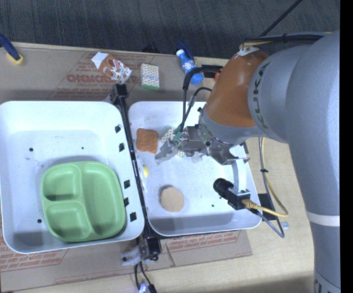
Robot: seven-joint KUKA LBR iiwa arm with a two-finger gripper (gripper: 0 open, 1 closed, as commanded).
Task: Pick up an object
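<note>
Green and split into three parts, a plate (83,199) lies in the left bin (17,121). In the right bin (194,223), an orange-brown block (147,140) sits near the top left, and a round tan cookie (172,198) lies lower down. The pincer (175,143) hangs just beside the block, on its right. I cannot tell how wide it is. The grey arm (298,84) comes over the desk (72,78) from the right.
</note>
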